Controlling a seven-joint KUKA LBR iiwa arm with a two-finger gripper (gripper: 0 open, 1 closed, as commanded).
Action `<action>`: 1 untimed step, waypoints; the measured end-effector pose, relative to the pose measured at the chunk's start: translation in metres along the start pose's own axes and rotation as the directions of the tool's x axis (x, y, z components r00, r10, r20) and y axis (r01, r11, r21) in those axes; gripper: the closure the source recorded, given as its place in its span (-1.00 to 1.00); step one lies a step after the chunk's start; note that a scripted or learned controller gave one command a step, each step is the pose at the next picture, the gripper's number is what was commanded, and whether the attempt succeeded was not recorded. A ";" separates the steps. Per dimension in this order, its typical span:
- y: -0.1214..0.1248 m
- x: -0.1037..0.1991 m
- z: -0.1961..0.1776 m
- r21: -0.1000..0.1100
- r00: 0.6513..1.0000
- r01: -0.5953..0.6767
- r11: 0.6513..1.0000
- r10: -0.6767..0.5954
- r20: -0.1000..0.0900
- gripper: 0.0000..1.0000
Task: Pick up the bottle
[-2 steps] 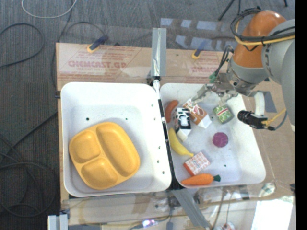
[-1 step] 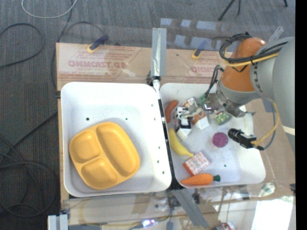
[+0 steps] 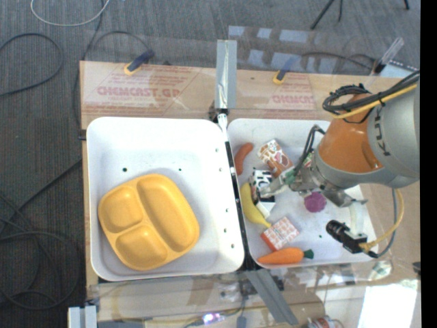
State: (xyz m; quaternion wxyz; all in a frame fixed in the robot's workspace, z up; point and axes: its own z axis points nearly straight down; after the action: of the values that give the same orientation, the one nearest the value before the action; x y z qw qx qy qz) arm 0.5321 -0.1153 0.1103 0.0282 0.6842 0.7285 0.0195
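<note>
Bins: two, white and shallow, side by side on the bench [image 3: 150, 91]; left bin [image 3: 136, 145], right bin [image 3: 315, 238].
Left bin contents: one yellow plate [image 3: 148, 220] with three compartments, lying towards the near side.
Right bin contents: seven loose items.
Bottle: one; the small black-and-white bottle [image 3: 260, 180] sits in the left half of the right bin, between the sausage and the banana, touching or just beside the tool.
Sausage: one, red-orange [image 3: 244, 157], at the far left of the right bin.
Boxes: two with red-and-white print; far box [image 3: 275, 154] right of the sausage, near box [image 3: 280, 232] near the carrot.
Banana: one [image 3: 252, 209], along the left wall.
Carrot: one [image 3: 281, 256], against the near wall.
Purple item: one, round [image 3: 315, 201], beside the wrist; kind not clear.
Arm: one [image 3: 386, 139], reaching in from the right.
Tool: one [image 3: 271, 187], low over the bottle; I cannot tell whether it is open, closed or gripping.
Hidden: the arm covers the far right part of the right bin; the bottle's right side is covered by the tool, so its shape is hard to read.
</note>
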 end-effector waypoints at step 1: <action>-0.042 0.029 -0.076 0.069 0.992 0.122 0.990 -0.121 -0.025 -1.00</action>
State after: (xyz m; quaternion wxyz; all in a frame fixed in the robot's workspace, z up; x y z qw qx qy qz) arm 0.4831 -0.0885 0.1825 -0.0021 0.6388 0.7694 -0.0008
